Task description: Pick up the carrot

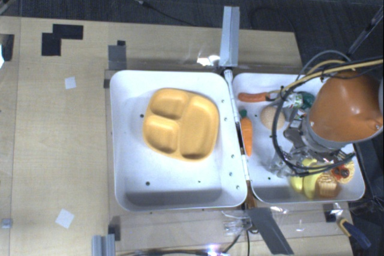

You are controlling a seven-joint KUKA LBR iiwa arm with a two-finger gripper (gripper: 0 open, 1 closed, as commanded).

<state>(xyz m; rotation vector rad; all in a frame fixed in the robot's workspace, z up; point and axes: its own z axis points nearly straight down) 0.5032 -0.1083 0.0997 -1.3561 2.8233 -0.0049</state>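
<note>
The carrot (246,135) lies untouched along the right bin's (264,193) left wall; the gripper (292,156) hangs mid-bin, its grip state hidden, so everything remains.

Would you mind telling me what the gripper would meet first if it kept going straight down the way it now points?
Probably the yellow toy in the right bin, not the carrot. The arm hides the gripper, so depth is unclear.
</note>
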